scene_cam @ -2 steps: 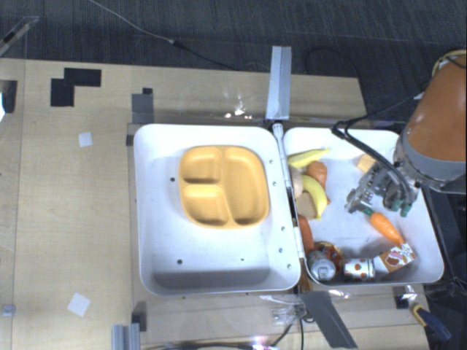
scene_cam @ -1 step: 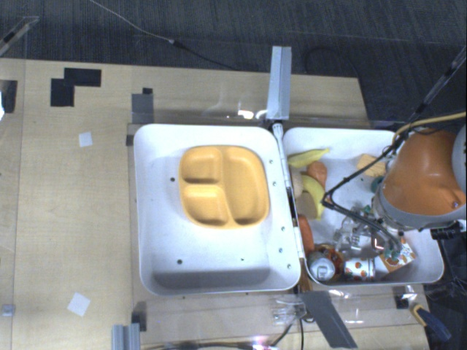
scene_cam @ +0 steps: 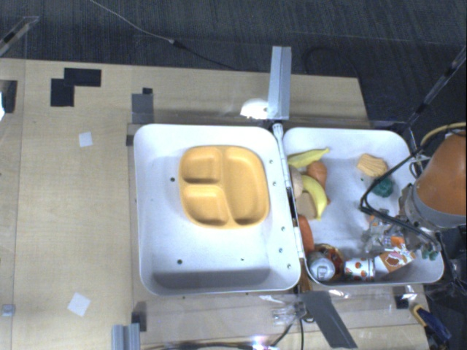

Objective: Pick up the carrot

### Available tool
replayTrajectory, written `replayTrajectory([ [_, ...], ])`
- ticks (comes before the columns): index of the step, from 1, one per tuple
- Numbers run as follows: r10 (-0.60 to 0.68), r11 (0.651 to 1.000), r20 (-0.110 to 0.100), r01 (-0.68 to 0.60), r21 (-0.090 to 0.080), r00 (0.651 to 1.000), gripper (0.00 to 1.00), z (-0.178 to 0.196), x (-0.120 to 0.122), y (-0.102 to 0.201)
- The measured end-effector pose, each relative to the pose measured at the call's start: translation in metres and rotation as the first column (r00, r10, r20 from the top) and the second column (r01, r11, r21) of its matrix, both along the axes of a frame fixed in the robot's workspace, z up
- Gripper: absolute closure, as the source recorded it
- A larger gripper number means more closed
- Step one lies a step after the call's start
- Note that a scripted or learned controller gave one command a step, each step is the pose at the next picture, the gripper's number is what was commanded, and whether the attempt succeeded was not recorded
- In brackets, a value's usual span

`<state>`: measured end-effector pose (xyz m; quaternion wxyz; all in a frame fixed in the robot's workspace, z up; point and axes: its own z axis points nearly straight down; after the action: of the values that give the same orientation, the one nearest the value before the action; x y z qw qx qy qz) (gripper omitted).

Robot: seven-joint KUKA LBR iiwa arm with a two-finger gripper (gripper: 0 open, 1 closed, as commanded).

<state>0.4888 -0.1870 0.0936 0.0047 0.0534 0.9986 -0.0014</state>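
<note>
Pale wooden desk (scene_cam: 66,217), dark carpet beyond its far edge. Black marks near the far left corner, small pale squares of tape scattered on the wood. Two shallow white bins sit side by side, touching along a shared wall, with a grey metal post (scene_cam: 280,82) rising at the far end of that seam.

Left bin (scene_cam: 157,268) — holds a yellow divided plate (scene_cam: 222,185) with three compartments, set toward the far middle. Bare white floor around it on all sides, widest at the near edge.

Right bin (scene_cam: 343,141) — crowded along its left wall and near edge. Banana (scene_cam: 308,157) at the far left, a second banana (scene_cam: 314,192) nearer, a brownish round fruit (scene_cam: 317,171) between them. The carrot (scene_cam: 305,232), orange-red, lies against the left wall just nearer than the second banana, close to the dividing rim. A can (scene_cam: 322,269) stands in the near left corner, with colourful packets (scene_cam: 379,262) strung along the near wall. A tan piece (scene_cam: 372,165) sits far right, a small green item (scene_cam: 384,189) beside it.

Arm enters from the right, orange band (scene_cam: 445,181) big at the frame edge, black cables looping over the bin's right side. Gripper (scene_cam: 383,240) hangs low over the near right part of the right bin, just above the packets, well apart from the carrot. Cannot tell how wide it stands or whether it has anything — clutter and cables mask it.

Open floor lies mid-bin, between the fruit and the gripper.
</note>
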Motion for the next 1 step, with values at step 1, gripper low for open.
replayTrajectory([
  [1, -0.232, 0.973, 0.003, 0.232, 0.005, 0.973, 1.0, 0.1023, 0.0014, 0.0607],
])
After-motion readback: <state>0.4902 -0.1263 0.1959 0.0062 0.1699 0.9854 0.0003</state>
